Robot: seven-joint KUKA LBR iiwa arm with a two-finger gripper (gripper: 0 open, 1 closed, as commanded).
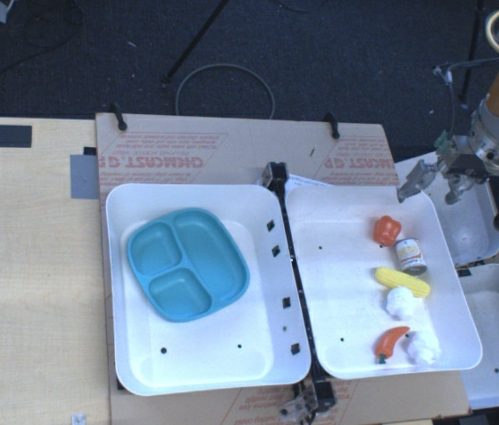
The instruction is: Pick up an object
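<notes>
End effector (435,181) hovers open and empty past the right bin's (338,361) corner; that crowded toy corn (403,281) and can (410,256) could snag fingers.

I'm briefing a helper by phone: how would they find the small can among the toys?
Look in the right-hand white bin, along its right side. The small metal can with a paper label lies between the red toy pepper above and the yellow toy corn cob below. It alone is cylindrical and metallic.
</notes>
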